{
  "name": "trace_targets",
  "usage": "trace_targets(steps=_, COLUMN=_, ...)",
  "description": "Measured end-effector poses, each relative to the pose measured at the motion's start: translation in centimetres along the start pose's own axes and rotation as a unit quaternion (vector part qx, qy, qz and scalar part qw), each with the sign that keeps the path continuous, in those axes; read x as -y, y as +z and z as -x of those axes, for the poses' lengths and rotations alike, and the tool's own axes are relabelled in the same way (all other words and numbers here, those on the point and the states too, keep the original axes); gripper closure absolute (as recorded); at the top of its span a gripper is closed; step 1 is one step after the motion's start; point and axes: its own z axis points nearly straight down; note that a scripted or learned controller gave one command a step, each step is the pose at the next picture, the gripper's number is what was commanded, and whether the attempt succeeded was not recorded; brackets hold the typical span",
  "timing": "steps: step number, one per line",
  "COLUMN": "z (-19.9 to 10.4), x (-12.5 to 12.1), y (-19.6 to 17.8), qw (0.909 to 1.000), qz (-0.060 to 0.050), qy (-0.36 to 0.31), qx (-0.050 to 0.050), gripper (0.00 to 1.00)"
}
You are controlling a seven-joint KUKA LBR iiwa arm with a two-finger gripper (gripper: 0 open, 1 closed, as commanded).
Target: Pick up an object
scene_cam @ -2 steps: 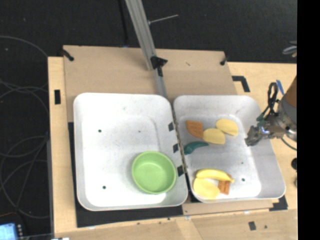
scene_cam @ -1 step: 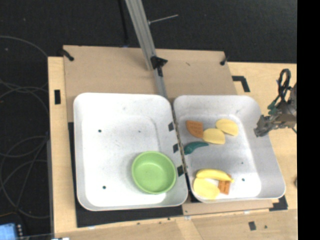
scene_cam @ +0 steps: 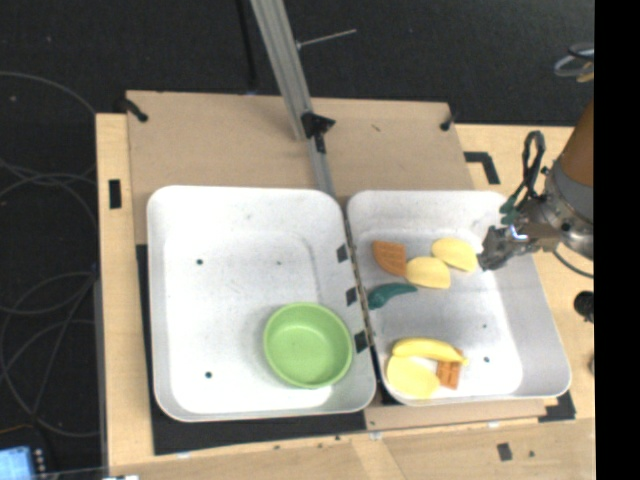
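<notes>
Gripper point(scene_cam: 494, 248) hangs low over the right bin's point(scene_cam: 520, 313) far right edge, just beside a yellow piece point(scene_cam: 455, 254), likely lining up a grab. Whether it's ready to close, I cannot tell. Green bowl point(scene_cam: 307, 343) sits at the left bin's point(scene_cam: 200, 268) near right corner.

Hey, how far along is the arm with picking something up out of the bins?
Nothing looks picked yet. The gripper is low over the right bin, next to a yellow piece, with nothing visibly held. The other yellow piece, orange piece and green bowl lie in the bins. Grasping and lifting remain.
</notes>
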Motion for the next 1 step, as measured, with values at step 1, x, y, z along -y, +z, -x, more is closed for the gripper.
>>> trace_targets(steps=1, z=-5.04, x=-0.91, y=-0.19, qw=1.0, qz=-0.001, qy=0.002, qx=0.0, gripper=1.0)
